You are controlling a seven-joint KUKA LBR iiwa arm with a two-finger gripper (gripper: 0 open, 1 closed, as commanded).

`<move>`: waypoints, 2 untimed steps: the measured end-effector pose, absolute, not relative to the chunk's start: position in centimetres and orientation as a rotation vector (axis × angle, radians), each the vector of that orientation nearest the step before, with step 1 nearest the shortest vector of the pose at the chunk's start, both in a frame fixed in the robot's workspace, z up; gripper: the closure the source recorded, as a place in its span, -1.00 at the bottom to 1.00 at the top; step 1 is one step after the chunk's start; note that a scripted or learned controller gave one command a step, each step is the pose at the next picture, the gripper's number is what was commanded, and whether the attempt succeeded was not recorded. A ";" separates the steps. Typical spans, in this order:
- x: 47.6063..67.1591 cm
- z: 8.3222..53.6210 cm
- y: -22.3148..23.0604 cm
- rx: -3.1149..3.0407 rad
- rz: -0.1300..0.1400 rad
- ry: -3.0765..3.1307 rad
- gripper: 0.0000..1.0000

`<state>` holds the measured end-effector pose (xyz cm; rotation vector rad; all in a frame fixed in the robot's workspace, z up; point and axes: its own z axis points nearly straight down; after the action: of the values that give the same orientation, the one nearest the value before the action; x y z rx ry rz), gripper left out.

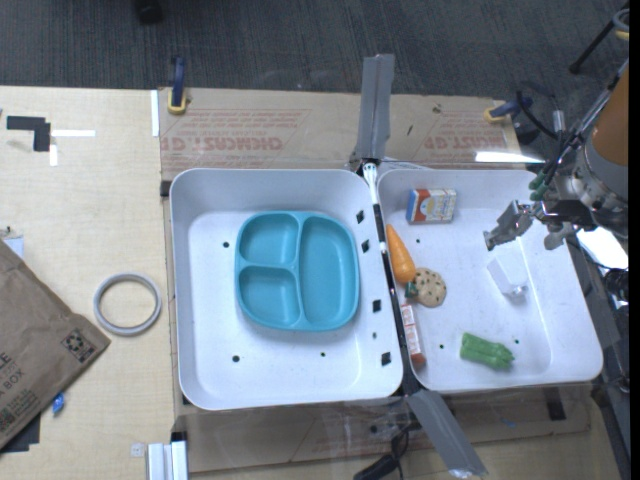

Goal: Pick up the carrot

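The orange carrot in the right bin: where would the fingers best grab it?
Probably across the middle of the orange carrot, coming straight down from above. It lies flat and long, close along the right white bin's left wall, with a round brown cookie at its lower tip, so the upper half has more room.

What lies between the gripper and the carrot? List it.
In the camera view, bare white bin floor separates gripper from carrot; the cookie sits just below that line.
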<state>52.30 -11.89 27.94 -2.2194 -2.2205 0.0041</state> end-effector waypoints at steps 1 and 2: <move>49.6 19.1 -6.8 -2.020 0.003 -2.403 -1.00; 50.6 20.8 1.0 -1.769 0.002 -2.595 -1.00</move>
<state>50.56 1.02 20.77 -1.7694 -2.5954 0.0021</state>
